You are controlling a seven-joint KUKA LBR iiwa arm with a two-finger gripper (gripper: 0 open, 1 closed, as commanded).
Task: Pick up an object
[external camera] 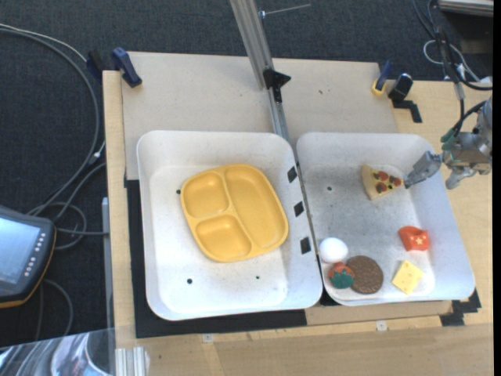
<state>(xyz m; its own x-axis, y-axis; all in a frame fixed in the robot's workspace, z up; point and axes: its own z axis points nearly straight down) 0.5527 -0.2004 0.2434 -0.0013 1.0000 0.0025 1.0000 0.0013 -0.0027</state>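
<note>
white bins (313,151), open gripper (441,171) beside pizza slice (380,182)

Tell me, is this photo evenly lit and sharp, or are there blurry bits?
Camera view: soft, even light, only faint shadows under the yellow tray and the toy food; both bins are sharp; the hand at the right bin's edge looks slightly smeared.

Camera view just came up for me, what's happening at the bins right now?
The gripper is at the right bin's far right edge, open and holding nothing. The nearest thing is the pizza slice toy. The red block, cheese wedge, brown cookie and white egg lie untouched. The yellow divided tray sits in the left bin.
</note>
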